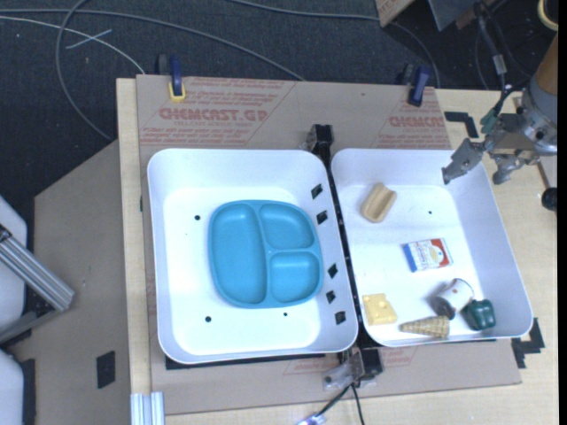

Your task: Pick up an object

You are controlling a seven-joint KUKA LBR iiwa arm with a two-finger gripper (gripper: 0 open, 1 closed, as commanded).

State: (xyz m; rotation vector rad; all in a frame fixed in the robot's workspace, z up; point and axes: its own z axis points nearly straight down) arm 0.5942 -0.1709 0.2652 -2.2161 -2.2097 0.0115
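Tool fingers hung spread and empty above the right bin's far edge, so the approach was not yet made. Bread piece lay nearest in that bin; next, I judge, a descent centred over it.

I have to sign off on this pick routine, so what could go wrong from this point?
The hand hangs at the right bin's far right rim, so a straight descent might strike that wall. The green item, the grey-and-white piece and the cone crowd the near corner; a grasp there may nudge neighbours or catch two. The small blue-and-red carton lies flat and could slip from a pinch.
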